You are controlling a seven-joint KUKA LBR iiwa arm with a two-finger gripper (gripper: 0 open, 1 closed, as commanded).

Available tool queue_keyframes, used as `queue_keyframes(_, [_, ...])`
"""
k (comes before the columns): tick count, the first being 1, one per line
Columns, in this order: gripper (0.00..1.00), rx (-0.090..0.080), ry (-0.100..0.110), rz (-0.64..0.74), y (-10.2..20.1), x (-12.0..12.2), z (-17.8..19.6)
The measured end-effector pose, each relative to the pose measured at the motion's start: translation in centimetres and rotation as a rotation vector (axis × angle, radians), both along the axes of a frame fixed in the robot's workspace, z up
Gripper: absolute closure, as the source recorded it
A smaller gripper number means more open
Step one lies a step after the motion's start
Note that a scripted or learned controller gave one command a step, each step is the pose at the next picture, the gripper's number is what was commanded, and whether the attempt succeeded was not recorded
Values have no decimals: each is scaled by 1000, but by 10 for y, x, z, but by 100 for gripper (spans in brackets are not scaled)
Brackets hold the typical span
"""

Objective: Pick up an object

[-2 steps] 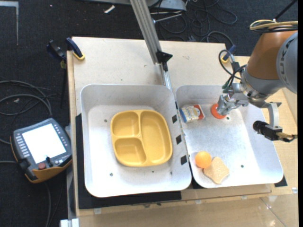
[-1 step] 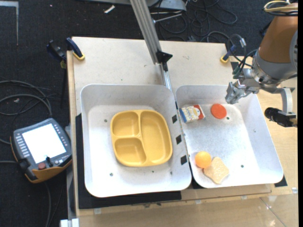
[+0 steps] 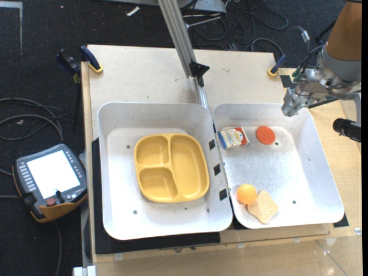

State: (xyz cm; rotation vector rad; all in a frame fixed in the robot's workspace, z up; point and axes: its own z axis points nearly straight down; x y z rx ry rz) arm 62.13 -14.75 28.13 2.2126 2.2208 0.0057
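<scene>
Camera view: the left bin (image 3: 115, 125) holds a yellow divided plate (image 3: 171, 167). Right of that plate, the right bin (image 3: 322, 154) holds a small carton (image 3: 233, 137), a red disc (image 3: 265, 134), an orange ball (image 3: 246, 194) and a tan sponge (image 3: 263, 206) touching it. The pincer (image 3: 291, 106) hangs over that bin's far right rim, holding nothing; its spread cannot be told.

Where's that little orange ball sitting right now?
The orange ball lies in the right bin, near its front left corner, touching the tan sponge-like block beside it.
</scene>
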Motion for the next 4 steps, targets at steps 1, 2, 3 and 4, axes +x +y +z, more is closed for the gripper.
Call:
queue_keyframes(1, [100, 4, 9, 4, 50, -8, -17])
queue_keyframes(2, [100, 4, 8, 5, 103, -17, -12])
queue_keyframes(3, [100, 4, 8, 4, 150, -24, -11])
queue_keyframes(4, [100, 3, 10, 4, 193, -31, -24])
